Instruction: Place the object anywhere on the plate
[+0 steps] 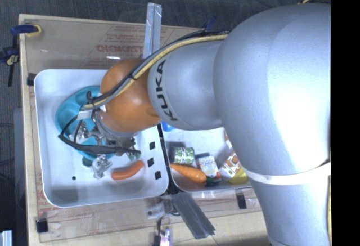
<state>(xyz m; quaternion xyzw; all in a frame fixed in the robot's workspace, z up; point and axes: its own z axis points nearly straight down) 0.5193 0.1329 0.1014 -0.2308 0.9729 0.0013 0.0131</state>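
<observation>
A blue plate [72, 108] lies in the left part of the left bin [45, 143], and my wrist covers its right side. An orange sausage-shaped object [128, 171] rests on the bin floor near the front right corner, off the plate. My gripper [100, 165] hangs below the orange wrist band [129, 101], just left of the sausage and at the plate's near edge. Nothing can be seen held in it.
The right bin [225, 189] holds a green can [183, 155], a carrot [189, 173] and a few small packaged items [230, 169]. The big grey arm [253, 87] covers most of that bin. A divider wall [162, 169] separates the bins.
</observation>
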